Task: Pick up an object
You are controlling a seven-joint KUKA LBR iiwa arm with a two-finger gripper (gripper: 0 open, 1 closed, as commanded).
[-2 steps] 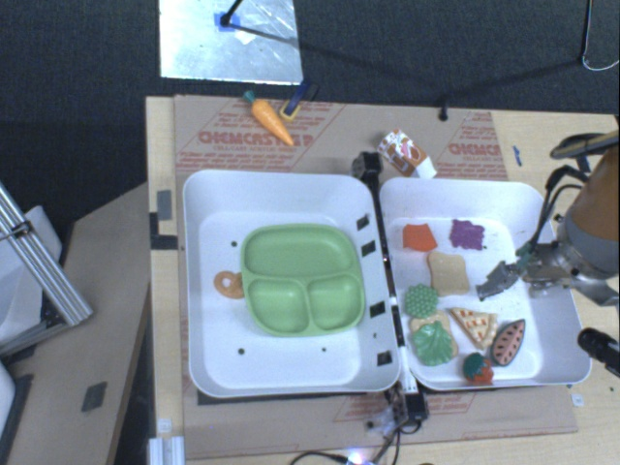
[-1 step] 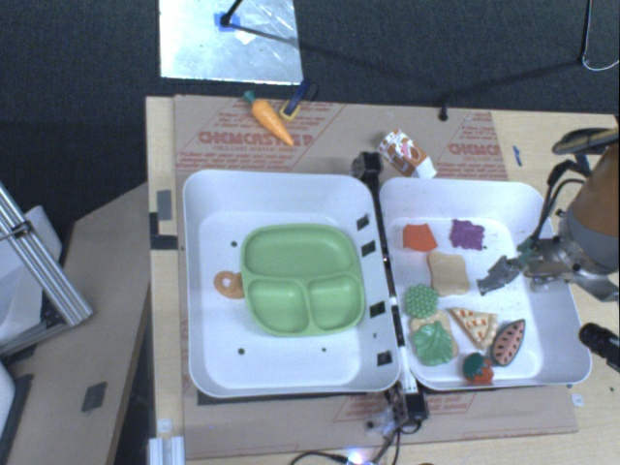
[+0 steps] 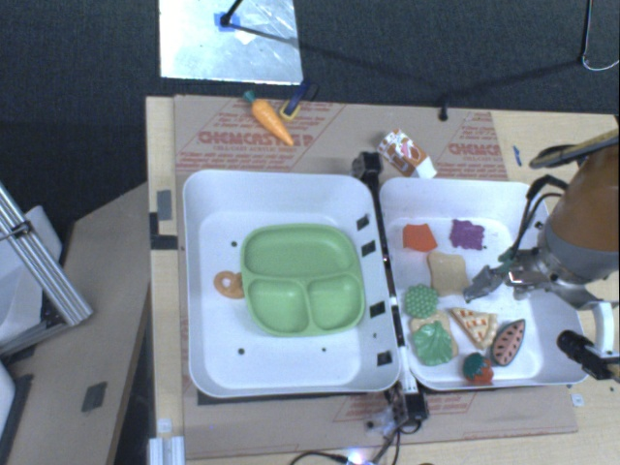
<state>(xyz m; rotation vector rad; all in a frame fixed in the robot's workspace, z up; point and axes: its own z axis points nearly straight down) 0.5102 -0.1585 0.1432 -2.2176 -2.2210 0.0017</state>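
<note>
Partly cut off at right, the arm's fingers (image 3: 481, 286) hang above the beige slice (image 3: 448, 270), their grip state unclear.

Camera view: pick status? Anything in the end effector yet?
Done: the arm has reached over the right bin, with the end effector low beside the beige bread piece and pizza slice. In hand: nothing visibly between its tips; grip state unclear. Left: the grasp and lift. All toy foods lie on the bin floor, and the green tray sits in the left bin.

Grey arm (image 3: 579, 250), orange band above wrist, black cable looped alongside, metallic tool (image 3: 487, 281).
</note>
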